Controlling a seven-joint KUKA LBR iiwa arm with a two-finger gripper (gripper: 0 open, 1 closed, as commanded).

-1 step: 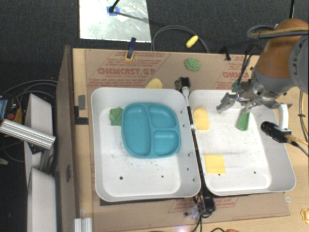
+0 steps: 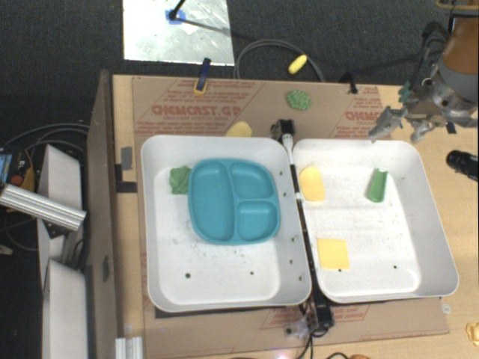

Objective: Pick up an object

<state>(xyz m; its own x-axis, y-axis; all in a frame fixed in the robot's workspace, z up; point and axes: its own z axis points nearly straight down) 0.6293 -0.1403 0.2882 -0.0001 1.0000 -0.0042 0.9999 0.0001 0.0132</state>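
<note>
Camera view: gripper (image 2: 402, 126) sits at upper right of the frame, above the far edge of the right bin (image 2: 432, 223), fingers spread apart, nothing between them. Arm (image 2: 458, 58) enters from the right edge, orange band at the top right corner. Right bin holds a green cylinder-like object (image 2: 376, 185) upper right, a yellow rounded object (image 2: 311, 183) against its left wall, a flat yellow square (image 2: 333, 253) lower centre. None touches the gripper; green object lies nearest, below it. Left bin (image 2: 165, 275) holds a teal divided plate (image 2: 233, 201) mid-bin, with a small green piece (image 2: 179, 179) touching the plate's left edge. Bench behind the bins: a green round item (image 2: 299, 99), a yellow item (image 2: 239, 130) at the left bin's far rim.
</note>
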